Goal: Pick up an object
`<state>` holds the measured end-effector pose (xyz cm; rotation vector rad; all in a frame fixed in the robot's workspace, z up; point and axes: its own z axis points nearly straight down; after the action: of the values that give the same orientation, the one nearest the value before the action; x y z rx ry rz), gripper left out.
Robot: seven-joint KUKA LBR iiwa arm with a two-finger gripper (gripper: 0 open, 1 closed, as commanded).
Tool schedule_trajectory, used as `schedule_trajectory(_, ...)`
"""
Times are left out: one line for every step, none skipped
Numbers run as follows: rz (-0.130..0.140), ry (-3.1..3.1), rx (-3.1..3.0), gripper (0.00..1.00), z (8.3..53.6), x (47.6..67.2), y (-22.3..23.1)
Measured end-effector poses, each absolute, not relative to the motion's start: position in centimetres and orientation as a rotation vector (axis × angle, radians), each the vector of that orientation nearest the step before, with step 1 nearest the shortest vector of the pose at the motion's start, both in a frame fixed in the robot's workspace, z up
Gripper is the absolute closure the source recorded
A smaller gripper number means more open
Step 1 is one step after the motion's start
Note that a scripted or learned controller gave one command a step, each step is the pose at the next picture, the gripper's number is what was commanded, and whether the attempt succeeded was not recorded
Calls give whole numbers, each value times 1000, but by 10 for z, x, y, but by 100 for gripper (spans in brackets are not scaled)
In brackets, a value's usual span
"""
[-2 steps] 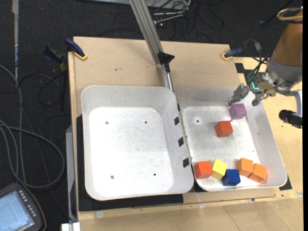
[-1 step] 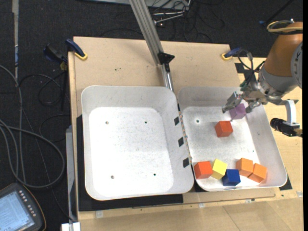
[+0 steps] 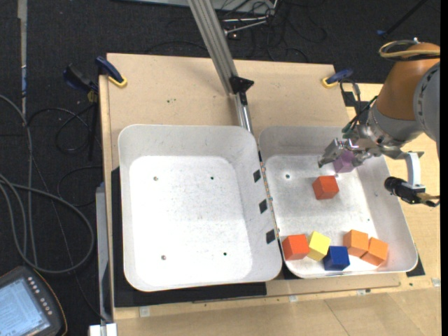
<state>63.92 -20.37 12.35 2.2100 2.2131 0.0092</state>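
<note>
My gripper (image 3: 343,154) hangs over the back part of the right bin (image 3: 392,219), reaching in from the right. A small purple block (image 3: 344,162) sits between its fingers, and they are shut on it. Just in front and to the left of it, a red-orange cube (image 3: 325,187) lies on the bin floor, apart from the gripper. Along the bin's front wall lie an orange-red cube (image 3: 296,246), a yellow cube (image 3: 318,245), a blue cube (image 3: 337,257) and two orange cubes (image 3: 357,241) (image 3: 376,250).
The left bin (image 3: 185,205) lies beside the right one, with black clips on the shared rim. A slanted metal pole (image 3: 217,40) crosses the back of the bench. Blue-and-yellow clamps (image 3: 112,72) (image 3: 336,78) grip the board's back corners.
</note>
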Motion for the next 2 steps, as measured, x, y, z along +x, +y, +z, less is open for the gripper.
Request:
schedule_trajectory(8,2215,2205,100,132,640,-204)
schedule_trajectory(6,2221,2212,100,181,641,-195)
